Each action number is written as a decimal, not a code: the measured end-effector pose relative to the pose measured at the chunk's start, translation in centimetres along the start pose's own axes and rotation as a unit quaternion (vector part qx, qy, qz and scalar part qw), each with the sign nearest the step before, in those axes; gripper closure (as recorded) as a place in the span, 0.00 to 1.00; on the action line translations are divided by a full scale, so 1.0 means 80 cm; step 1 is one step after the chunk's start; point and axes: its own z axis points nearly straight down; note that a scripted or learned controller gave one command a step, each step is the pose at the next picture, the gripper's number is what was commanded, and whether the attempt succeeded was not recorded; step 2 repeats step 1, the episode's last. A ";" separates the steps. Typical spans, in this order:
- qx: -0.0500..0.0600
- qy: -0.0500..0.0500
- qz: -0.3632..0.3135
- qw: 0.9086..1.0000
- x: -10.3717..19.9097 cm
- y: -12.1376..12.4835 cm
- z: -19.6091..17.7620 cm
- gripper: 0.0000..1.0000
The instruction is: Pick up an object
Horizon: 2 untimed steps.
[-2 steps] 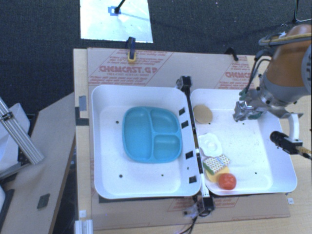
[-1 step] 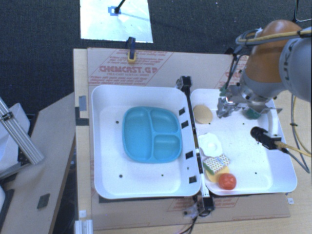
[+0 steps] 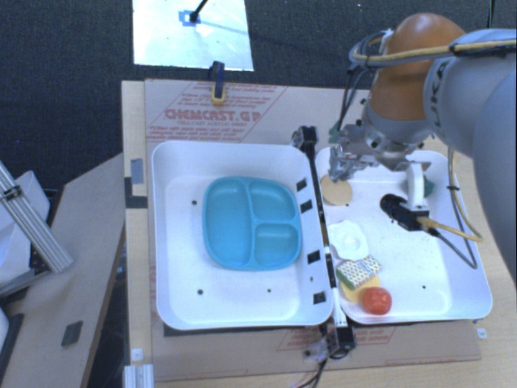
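tool, apart or together i cannot tell, hangs over tan disc, white piece near, red ball farther off.

The grey arm with an orange band reaches in from the right, and its metal two-finger gripper points down.

The white bin at left and the white bin at right look like smooth, glossy plastic. The blue divided plate is smooth, semi-matt plastic. The red toy tomato shines. The counter is pale matt wood.
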 end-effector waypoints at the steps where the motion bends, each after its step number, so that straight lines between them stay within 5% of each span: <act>1: 0.000 0.000 0.000 1.000 0.078 0.021 -0.005 1.00; 2: 0.000 0.000 0.000 1.000 0.078 0.021 -0.005 1.00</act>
